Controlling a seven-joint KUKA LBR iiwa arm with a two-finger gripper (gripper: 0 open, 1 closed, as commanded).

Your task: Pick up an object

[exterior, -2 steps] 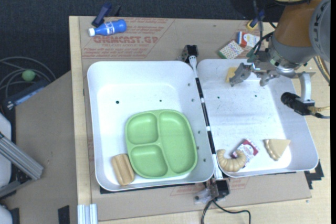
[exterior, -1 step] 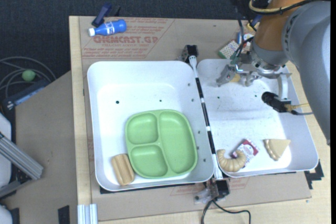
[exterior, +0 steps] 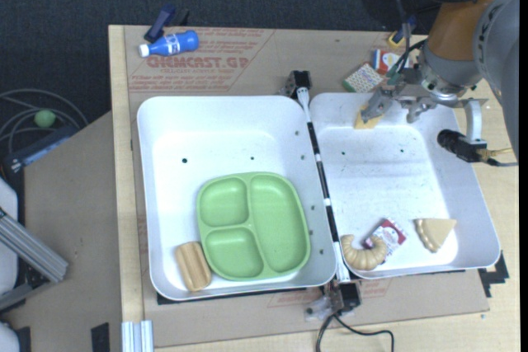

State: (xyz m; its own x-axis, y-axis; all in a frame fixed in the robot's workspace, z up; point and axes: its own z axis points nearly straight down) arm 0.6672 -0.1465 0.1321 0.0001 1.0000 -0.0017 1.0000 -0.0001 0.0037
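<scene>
two shallow white bins sit side by side on a wooden bench. left bin (exterior: 165, 144): a green divided plate (exterior: 252, 225) lies toward the near edge, with a tan ridged block (exterior: 193, 265) just beside its lower left corner. right bin (exterior: 462, 202): a croissant (exterior: 363, 253) lies at the near left corner, touching a small red and white packet (exterior: 388, 234); a pale wedge (exterior: 435, 232) lies near them to the right. at the far edge of this bin the gripper (exterior: 394, 101) reaches in from the right on a grey arm with an orange band (exterior: 462, 16), its fingers spread apart; a small yellow wedge (exterior: 366, 120) lies on the bin floor right at the tip of the left-hand finger (whether that finger touches it cannot be told), and it is not between the fingers. on the bench behind the bins lie a blue and white bottle (exterior: 171, 43) and, near the gripper, a small patterned box (exterior: 362, 78).
</scene>
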